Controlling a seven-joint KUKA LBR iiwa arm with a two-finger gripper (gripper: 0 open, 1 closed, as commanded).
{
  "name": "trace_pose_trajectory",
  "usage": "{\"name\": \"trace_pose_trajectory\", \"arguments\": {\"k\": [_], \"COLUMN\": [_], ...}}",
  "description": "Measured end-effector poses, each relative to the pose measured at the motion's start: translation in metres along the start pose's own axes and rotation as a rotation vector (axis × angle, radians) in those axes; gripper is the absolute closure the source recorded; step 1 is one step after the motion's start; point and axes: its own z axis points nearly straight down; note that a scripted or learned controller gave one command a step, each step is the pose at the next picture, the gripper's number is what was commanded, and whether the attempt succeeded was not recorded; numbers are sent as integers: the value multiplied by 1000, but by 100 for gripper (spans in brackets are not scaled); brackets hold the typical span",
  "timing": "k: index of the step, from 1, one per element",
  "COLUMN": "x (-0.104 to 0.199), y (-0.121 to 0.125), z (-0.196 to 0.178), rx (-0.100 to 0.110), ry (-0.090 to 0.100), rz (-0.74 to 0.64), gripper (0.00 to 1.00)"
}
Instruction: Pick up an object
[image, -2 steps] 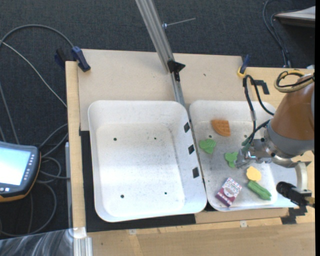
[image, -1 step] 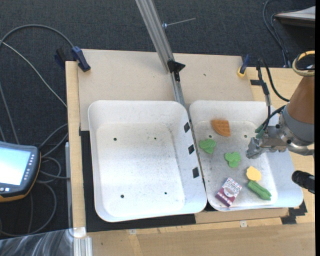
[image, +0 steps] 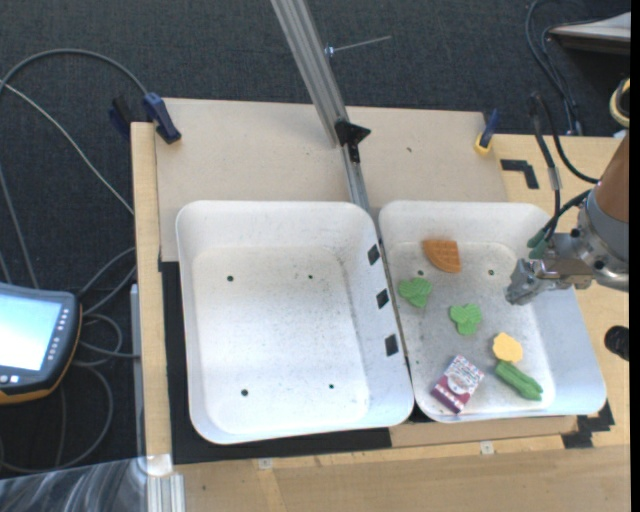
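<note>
The right bin (image: 560, 375) holds several small objects: an orange wedge (image: 442, 253) near the back, a green piece (image: 414, 291) by the divider, a second green piece (image: 465, 318) in the middle, a yellow piece (image: 507, 347), a long green piece (image: 519, 380) near the front, and a pink-and-white packet (image: 457, 383) at the front. My gripper (image: 522, 283) hangs over the right half of this bin, right of the second green piece and above the yellow one. Nothing shows between its fingers.
The left bin (image: 200, 240) lies beside the right one. A slanted metal pole (image: 318, 80) rises from the back between the bins. A tablet (image: 30, 340) and cables lie off the bench to the left. Blue clamps grip the back corners.
</note>
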Motion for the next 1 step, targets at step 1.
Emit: {"name": "trace_pose_trajectory", "arguments": {"k": [1], "x": [0], "y": [1], "z": [-23], "rx": [3], "ry": [1], "rz": [0], "gripper": [100]}}
